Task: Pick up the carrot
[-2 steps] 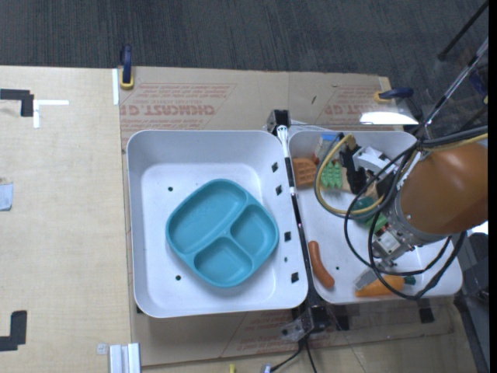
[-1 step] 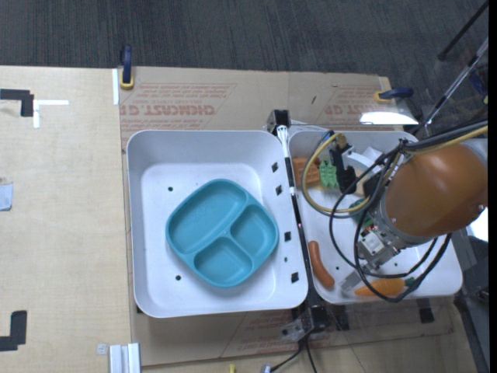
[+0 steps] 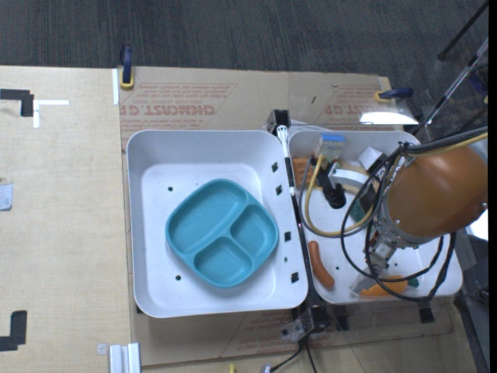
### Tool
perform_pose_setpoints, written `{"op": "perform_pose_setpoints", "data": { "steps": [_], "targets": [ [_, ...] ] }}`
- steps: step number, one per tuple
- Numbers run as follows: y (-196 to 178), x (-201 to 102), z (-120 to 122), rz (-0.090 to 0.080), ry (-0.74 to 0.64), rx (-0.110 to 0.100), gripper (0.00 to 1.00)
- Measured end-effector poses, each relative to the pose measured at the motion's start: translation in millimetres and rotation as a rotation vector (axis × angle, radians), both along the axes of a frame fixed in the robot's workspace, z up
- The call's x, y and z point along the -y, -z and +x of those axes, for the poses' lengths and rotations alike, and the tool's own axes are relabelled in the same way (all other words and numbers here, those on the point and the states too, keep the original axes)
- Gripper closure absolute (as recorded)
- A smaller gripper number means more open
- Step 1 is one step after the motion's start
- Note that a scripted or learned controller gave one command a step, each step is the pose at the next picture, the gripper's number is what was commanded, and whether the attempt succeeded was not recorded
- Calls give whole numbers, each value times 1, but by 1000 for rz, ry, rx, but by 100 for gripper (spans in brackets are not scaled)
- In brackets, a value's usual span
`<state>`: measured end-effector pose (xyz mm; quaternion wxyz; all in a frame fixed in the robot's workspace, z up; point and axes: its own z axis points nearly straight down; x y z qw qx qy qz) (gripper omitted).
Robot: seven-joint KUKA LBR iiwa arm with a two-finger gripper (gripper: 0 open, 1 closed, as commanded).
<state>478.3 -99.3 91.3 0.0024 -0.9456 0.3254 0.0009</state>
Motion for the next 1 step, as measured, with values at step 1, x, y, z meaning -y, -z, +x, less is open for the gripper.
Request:
{"op": "perform_pose_setpoints", "data": {
  "steps": [1],
  "targets": [
    [-5,-7,6,1,123,-3,0]
  ]
}}
